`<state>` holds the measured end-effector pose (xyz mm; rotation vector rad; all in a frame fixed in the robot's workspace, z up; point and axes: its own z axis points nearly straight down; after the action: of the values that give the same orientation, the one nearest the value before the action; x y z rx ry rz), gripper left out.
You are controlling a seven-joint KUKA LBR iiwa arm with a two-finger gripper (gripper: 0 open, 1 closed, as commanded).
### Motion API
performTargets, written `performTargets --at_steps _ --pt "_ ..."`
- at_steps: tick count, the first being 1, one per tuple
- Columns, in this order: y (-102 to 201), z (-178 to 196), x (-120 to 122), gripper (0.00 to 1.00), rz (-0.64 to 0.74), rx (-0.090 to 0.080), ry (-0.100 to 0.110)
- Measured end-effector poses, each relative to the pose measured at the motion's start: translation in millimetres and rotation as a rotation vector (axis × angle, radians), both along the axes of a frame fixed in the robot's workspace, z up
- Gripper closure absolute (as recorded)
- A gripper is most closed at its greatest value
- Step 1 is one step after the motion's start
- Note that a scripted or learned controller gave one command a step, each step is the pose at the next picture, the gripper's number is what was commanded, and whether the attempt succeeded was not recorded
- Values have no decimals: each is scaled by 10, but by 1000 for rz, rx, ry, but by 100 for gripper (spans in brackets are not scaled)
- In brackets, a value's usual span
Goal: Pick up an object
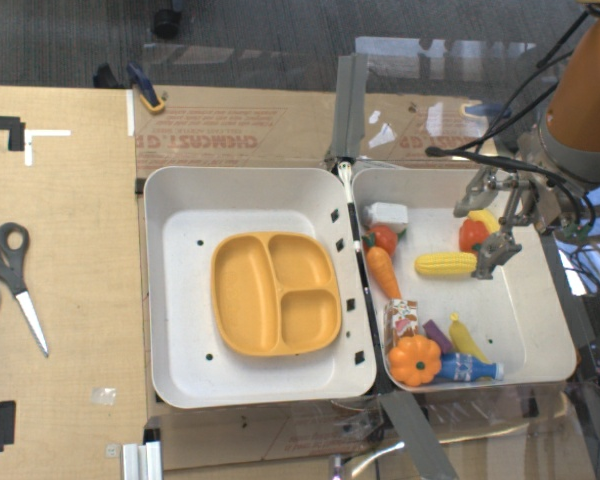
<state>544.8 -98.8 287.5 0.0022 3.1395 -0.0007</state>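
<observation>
My gripper (482, 229) hangs over the back right of the right bin (540, 318), fingers open. One fingertip (468, 204) sits toward the back, the other toward the front. A red and yellow toy (473, 233) lies in the gap between them; nothing shows it clamped. Just left of the front fingertip lies a yellow corn cob (445, 263). Also in this bin are a carrot (383, 271), a small red tomato (383, 238), a white block (388, 214), an orange pumpkin (415, 360), a blue bottle (467, 370), a banana (466, 336), a purple piece (437, 332) and a small packet (402, 318).
The left bin (170, 268) holds a yellow divided plate (277, 293). Scissors (16, 280) lie on the wooden bench at far left. Cables (525, 88) trail from the arm above the right bin's back edge. The bins' shared wall (352, 258) runs between them.
</observation>
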Motion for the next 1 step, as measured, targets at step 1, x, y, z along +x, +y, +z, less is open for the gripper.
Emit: performTargets --at_steps 1 --pt "-754 -1384 96 0 -107 1 0"
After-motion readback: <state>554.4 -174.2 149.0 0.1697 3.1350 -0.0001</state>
